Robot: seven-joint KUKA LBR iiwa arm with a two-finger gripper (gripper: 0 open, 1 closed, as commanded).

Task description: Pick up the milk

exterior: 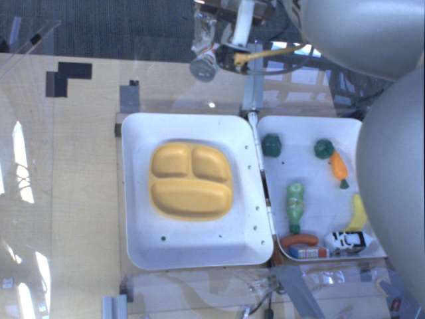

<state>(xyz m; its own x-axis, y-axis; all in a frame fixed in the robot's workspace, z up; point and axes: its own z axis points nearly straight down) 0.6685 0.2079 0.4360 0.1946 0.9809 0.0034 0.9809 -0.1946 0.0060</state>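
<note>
In the right bin, at its near right corner: the milk, a small black-and-white carton lying on its side, just beside the arm's grey bulk. To its left along the near wall, a red box with a sausage just behind it. Farther in, a green bottle, lying roughly lengthwise near to far. At the far end, two dark green pieces, one left and one right, with a carrot just beside the right one. Between carrot and milk, a banana partly hidden by the arm.

In the left bin: a yellow divided tray, two small compartments on the far side, one long one on the near side.

Beyond the far edge of both bins, high over the bench: the gripper, well apart from the milk and from everything in the bins. Wide or narrow, impossible to tell from this angle; nothing plainly held.
</note>
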